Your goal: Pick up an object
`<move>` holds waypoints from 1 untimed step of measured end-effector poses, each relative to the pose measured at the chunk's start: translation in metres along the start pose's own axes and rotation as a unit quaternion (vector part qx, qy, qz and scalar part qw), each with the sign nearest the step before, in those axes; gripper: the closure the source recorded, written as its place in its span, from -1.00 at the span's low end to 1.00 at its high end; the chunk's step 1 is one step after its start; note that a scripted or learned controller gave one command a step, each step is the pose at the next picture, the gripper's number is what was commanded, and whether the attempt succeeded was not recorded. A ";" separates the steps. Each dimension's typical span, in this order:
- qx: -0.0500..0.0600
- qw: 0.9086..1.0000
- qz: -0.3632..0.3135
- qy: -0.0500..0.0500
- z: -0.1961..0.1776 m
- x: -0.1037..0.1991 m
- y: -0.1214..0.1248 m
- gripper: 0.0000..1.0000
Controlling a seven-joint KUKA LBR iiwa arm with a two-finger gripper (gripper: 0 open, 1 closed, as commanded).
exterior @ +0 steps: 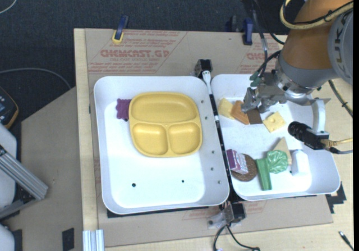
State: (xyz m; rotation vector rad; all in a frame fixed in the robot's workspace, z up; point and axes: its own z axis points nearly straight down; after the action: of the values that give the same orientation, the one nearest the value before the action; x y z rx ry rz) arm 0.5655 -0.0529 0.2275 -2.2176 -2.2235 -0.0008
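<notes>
Directly beneath the claw, lowered into the right bin for a pick, an orange wedge is seen; whether it is gripped cannot be told.

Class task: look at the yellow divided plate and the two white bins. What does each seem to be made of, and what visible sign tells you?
Yellow plate: probably moulded plastic, smooth and matte; its three compartments have rounded edges and one even colour. White bins: likely thin plastic, slightly glossy, with rounded corners and raised rims.
</notes>
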 end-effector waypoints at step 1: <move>0.001 1.000 0.001 0.000 0.012 0.051 0.007 1.00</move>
State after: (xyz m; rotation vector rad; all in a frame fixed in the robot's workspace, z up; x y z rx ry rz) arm 0.5724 -0.0022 0.2154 -2.2186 -2.2208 0.0031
